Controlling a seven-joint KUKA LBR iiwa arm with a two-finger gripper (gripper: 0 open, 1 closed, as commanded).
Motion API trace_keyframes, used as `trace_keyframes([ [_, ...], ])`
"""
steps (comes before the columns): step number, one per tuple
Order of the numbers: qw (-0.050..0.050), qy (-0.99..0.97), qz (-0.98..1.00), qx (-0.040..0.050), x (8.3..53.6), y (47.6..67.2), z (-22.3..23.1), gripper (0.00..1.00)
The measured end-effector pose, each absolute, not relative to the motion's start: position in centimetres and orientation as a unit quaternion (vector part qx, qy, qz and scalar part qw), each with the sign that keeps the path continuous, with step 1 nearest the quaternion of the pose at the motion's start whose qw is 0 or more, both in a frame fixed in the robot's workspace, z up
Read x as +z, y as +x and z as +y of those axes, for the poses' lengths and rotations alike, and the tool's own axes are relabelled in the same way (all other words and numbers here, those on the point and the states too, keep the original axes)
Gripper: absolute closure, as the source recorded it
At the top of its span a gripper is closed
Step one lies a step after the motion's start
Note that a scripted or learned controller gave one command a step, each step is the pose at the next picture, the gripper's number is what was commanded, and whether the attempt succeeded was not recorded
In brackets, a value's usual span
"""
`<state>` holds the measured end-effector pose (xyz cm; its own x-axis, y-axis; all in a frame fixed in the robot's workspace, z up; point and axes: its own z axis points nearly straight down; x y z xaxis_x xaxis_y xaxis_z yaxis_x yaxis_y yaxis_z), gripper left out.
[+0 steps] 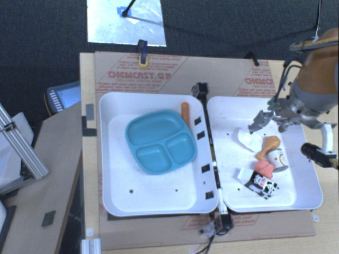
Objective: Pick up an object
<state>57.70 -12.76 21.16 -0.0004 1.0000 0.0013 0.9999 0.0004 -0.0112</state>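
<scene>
Camera view puts our gripper (263, 119) low over the right bin (304, 197), near its far edge. Its fingers look slightly spread with nothing between them.

The nearest candidate is a flat white piece (246, 138) lying on the bin floor just beside the fingertips, toward the bin's near edge. A little further toward that edge lies an orange drumstick-shaped toy (268, 145), its long axis running slantwise, touching a small white cup (279, 160). Beyond those sit a pink toy (264, 168) and a black-and-white box (260, 183), crowded together.

We judge the move as a short drop toward the near edge. The bin floor is smooth and white; room around the white piece is open, the cluster tighter.

In the left bin (114, 194) rest a blue divided plate (160, 147) and an orange stick (185, 112).
</scene>
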Motion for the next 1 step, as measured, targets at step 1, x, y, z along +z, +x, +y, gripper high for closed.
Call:
trace_keyframes([
  [1,-0.001,-0.706,-0.708,-0.0003,21.85,57.97,-12.75,0.00],
])
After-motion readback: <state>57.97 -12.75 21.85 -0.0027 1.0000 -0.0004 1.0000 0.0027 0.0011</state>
